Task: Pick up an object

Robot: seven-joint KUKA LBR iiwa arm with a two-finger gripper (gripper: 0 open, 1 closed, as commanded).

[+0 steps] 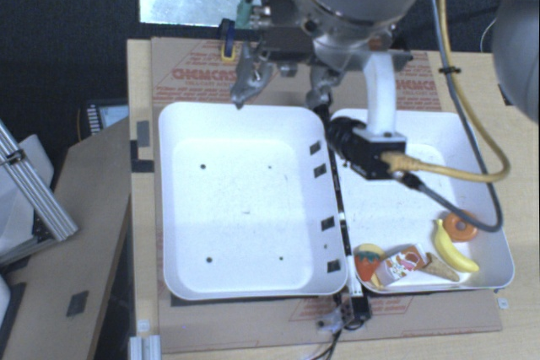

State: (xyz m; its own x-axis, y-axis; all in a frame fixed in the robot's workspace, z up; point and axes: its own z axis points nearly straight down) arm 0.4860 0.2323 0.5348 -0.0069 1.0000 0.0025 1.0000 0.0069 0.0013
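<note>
My gripper [283, 88] hangs high over the far rim of the left bin [173, 206], its two fingers spread open with nothing between them. The left fingertip [247, 86] sits above the bin's back edge; the right one [317, 94] is near the divide between the bins. The objects lie in the near corner of the right bin [504, 270], far from the gripper: a yellow banana [454, 247], an orange round piece [461, 226], an orange-red fruit [369, 262], a red and white packet [400, 264] and a tan cone-shaped piece [440, 268].
A black camera box [364, 149] with a yellow cable [456, 173] hangs from the wrist above the right bin. Cardboard [194, 67] lies under both bins. An aluminium frame [34, 190] stands off the bench at left.
</note>
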